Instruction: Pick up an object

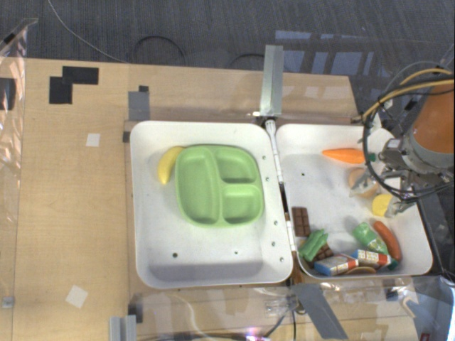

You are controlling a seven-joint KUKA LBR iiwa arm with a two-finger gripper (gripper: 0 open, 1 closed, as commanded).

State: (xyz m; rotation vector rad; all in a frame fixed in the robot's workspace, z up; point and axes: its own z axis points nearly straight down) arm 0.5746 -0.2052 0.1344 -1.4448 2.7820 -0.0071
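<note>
Two white bins side by side on the wooden bench. Left bin (153,247): green sectioned plate (217,185) with three compartments, roughly centred; banana (168,163) touching the plate's left rim.

Right bin (313,187) holds the pickable stuff. Orange carrot (343,155), tapered, lying flat near the far wall, point to the left. Small yellow block (382,204), maybe cheese, just beside the gripper (371,183). Brown chocolate bar (301,222) against the divider. Near-right corner pile: green leafy piece (312,245), green pepper-like item (368,235), red-orange sausage (387,239), blue-red-white packet (348,264), all touching or overlapping.

Arm comes in from the right, orange band visible, cables looping over the wrist. Gripper is low over the right bin between carrot and yellow block. Something pale and blurred at its tip; cannot tell what it is, nor the pincer's state.
</note>
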